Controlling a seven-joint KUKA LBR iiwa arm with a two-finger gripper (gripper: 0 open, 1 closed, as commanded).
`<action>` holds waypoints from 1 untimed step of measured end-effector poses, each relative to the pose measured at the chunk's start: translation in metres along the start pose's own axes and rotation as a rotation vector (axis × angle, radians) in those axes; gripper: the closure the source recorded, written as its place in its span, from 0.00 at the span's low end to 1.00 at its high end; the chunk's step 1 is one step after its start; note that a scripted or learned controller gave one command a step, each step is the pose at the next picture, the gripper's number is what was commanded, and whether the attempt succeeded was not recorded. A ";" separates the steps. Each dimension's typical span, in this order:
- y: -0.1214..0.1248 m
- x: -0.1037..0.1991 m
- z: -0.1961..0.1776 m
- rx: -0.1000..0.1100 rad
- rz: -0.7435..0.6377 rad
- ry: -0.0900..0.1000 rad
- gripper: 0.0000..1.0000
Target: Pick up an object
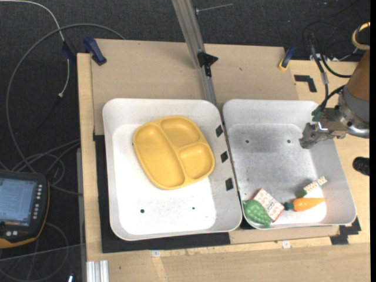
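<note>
My gripper (308,140) hangs over the right bin (264,151) near its right wall, above bare bin floor. Nothing shows beneath it or in it. Along that bin's front edge lie a green toy vegetable (256,211), a small red-and-white checked box (268,203) leaning against it, and an orange toy carrot (307,204). A small pale strip-shaped piece (314,185) rests just behind the carrot. These objects are well in front of the gripper. A yellow divided plate (173,151) lies in the left bin (123,216).
A grey metal post (194,37) rises from between the bins at the back. Blue clamps (94,50) hold the bench board's back corners. Cables run over the dark floor at left, beside a pendant screen (20,207).
</note>
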State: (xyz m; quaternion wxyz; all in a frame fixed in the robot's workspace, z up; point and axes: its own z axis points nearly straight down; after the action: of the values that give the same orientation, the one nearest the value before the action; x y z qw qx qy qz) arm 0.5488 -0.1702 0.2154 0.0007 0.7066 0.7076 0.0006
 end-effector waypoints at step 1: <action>0.010 0.056 -0.004 0.000 -0.004 0.003 1.00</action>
State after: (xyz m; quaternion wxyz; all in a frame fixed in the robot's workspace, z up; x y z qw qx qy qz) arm 0.5590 -0.1139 0.2191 -0.0004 0.7054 0.7088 0.0016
